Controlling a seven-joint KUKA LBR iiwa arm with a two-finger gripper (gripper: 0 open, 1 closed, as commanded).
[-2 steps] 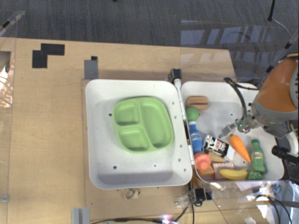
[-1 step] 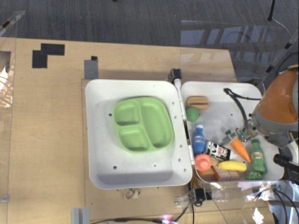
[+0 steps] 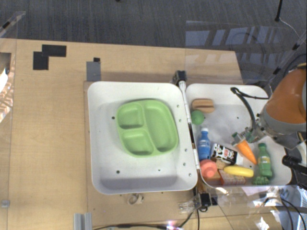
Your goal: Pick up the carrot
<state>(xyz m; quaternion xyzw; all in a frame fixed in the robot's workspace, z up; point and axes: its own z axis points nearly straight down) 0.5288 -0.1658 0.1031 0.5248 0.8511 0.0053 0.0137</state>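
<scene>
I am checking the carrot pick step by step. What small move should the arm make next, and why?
Probably a short, slow descent straight onto the carrot. The gripper sits at the carrot's upper end in the right bin, but no grasp is visible. A green bottle and a banana lie close, so sideways motion risks bumping them.
</scene>
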